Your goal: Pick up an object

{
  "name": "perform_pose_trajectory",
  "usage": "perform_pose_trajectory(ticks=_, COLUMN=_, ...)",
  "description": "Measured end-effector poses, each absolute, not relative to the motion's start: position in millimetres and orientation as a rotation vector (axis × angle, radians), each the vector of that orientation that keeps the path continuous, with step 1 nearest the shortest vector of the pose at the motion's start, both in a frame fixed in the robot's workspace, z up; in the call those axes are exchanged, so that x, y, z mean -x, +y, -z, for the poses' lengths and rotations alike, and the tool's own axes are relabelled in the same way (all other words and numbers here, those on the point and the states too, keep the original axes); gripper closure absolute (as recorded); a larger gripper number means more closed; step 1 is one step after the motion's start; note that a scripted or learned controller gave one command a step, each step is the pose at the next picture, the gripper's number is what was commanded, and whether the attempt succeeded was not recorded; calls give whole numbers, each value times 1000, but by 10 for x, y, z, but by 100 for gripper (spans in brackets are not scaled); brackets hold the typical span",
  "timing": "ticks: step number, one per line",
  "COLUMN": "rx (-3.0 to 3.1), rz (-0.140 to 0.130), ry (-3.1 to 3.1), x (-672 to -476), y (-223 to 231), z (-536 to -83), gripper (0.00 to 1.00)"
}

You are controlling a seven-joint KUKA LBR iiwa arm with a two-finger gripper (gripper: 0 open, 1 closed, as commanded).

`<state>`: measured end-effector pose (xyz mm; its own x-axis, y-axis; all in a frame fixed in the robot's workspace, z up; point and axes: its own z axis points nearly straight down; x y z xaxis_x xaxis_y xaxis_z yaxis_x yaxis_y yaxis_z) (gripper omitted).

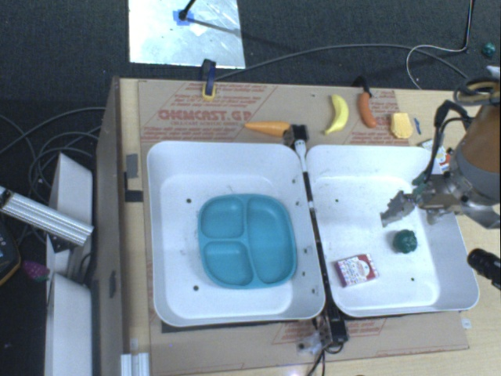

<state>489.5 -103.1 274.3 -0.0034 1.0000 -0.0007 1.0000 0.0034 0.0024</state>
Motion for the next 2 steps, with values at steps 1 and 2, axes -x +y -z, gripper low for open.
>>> perform_pose_trajectory(ticks=1, rx=-2220, rz=0, ry=2222, x=-5415, y=-1485, z=-2335, gripper=0)
perform_pose_trajectory(ticks=2, rx=-2217, rz=-2, ry=2220, x=-5274, y=-2072, z=-850, gripper=0)
